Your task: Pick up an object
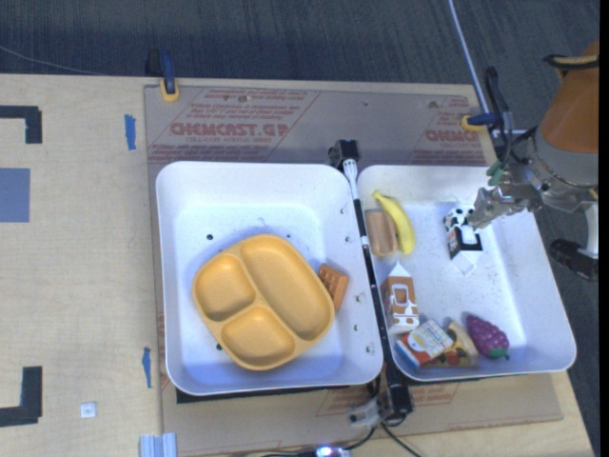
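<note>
Lower right of frame: purple grapes (486, 334), carton (401, 298) and banana (396, 220) lie loose in the right bin (533, 284). Further up, gripper (463, 228) hovers over a small black-and-white object (460, 223); grip state cannot be told. Judged approach step; next needs descent and closing.

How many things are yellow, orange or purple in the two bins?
Yellow: 2, the divided tray and the banana
Orange: 1, the small block beside the tray
Purple: 1, the grapes
Total: 4
</note>
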Robot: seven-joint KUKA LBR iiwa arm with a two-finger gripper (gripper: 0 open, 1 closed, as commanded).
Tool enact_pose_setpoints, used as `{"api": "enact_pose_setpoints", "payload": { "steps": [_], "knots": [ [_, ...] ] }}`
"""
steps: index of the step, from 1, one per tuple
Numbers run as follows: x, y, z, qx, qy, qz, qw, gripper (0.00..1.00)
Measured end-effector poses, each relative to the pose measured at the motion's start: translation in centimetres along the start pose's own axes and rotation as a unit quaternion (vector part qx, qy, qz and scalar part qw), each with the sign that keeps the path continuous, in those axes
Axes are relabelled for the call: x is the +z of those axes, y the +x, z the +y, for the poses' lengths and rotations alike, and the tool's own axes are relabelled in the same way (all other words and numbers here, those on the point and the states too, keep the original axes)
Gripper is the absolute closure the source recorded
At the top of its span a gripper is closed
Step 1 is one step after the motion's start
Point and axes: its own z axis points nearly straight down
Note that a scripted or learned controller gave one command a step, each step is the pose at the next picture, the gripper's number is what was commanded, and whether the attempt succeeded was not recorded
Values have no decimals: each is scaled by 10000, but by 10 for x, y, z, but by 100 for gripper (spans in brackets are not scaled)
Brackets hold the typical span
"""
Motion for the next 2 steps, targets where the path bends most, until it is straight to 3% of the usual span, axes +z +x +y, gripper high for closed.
{"api": "enact_pose_setpoints", "payload": {
  "steps": [1, 2],
  "knots": [
    [-13, 13, -27, 2, 1, -1, 10000, 100],
    [10, 69, -42, -1, 3, 0, 10000, 100]
  ]
}}
